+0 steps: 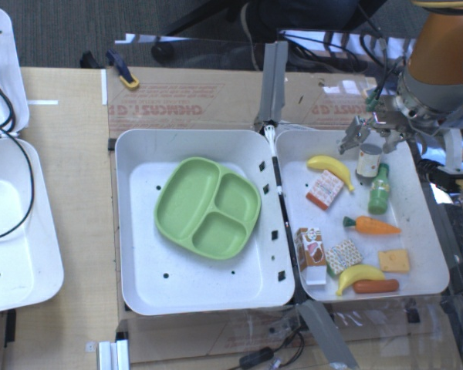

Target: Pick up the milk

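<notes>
A green divided plate [207,206] lies in the left bin [131,230]. In the right bin [426,206], the milk carton [312,253] rests near the front left corner, well apart from the gripper [373,139], poised at the rear; its grip cannot be told.

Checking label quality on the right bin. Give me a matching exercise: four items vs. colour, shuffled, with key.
Items:
1. carrot
2. bottle
3. sausage
4. divided plate

Colours:
A. light green, left bin
B. orange with a green tip
C. red-brown
D. darker green, beside the gripper

Pairs: 1-B, 2-D, 3-C, 4-A
</notes>
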### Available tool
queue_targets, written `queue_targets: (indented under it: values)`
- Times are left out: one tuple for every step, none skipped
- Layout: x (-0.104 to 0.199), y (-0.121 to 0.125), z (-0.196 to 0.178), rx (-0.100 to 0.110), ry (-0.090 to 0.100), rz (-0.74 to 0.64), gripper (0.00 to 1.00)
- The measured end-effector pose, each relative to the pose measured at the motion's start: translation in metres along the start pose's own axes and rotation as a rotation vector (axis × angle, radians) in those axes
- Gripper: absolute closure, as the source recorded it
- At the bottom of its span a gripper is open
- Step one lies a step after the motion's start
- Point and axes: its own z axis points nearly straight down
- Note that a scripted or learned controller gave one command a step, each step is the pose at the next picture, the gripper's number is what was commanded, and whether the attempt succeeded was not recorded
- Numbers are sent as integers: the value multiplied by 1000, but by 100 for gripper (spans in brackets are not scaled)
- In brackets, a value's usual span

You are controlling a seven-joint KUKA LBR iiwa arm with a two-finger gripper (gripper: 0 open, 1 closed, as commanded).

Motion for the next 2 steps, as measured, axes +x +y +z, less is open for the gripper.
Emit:
queue_targets:
  values:
    - [79, -53, 55, 1, 0, 4, 0]
    - [109, -117, 55, 1, 0, -75, 0]
